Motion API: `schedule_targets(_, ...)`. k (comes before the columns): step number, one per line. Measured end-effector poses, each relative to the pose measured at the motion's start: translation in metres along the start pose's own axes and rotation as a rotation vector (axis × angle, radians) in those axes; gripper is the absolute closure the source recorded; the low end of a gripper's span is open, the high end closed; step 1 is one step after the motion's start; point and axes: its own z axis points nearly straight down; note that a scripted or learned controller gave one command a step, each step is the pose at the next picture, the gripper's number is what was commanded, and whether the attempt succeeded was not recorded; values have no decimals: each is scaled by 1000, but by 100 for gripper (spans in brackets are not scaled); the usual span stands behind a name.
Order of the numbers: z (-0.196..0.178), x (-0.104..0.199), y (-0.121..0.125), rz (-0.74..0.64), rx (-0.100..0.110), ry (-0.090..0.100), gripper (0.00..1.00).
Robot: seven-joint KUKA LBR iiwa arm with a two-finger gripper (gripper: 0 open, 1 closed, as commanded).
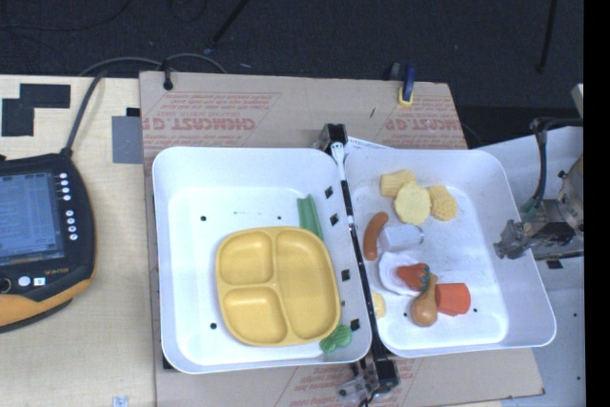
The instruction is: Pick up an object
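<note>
Objects for picking are crowded in the right bin, left of the hand at its right rim, whose state cannot be told; a miss or double grab is risked among the touching sausage, pear and orange block.

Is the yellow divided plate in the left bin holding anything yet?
Empty. The yellow plate lies flat in the left bin, all three compartments bare. The green pieces lie beside its rim, not in it.
</note>
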Motion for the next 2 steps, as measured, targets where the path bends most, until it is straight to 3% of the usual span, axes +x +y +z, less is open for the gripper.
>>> schedule_targets(1,-82,71,-19,-7,-10,-1,100)
schedule_targets(2,-37,143,-20,-7,2,1,100)
